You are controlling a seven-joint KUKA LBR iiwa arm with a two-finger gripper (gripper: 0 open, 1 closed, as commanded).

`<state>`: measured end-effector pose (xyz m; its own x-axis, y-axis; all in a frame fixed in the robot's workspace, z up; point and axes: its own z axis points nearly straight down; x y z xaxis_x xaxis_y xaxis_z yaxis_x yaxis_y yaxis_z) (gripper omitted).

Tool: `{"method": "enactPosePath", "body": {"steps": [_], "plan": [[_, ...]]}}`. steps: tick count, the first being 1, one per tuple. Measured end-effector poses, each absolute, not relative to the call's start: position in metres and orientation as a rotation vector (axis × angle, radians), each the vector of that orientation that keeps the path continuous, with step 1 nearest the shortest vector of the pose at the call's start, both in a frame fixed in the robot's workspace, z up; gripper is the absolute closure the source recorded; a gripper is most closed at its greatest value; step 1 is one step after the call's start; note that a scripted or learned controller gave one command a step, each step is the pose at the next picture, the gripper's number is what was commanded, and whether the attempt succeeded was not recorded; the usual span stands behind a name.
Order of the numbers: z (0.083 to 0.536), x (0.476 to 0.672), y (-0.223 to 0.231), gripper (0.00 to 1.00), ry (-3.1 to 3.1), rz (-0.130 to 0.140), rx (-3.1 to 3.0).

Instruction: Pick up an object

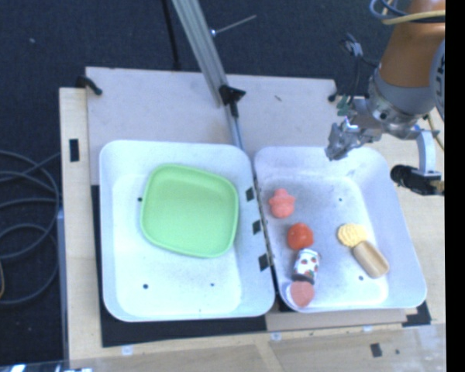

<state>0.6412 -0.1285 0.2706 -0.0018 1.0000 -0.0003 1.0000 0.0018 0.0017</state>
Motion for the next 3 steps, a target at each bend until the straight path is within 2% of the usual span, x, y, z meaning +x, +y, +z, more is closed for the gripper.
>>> {"method": "enactPosePath", "body": {"steps": [3], "plan": [[0.246, 0.62, 0.009, 1.0, 2.225, 0.002, 2.218]]}}
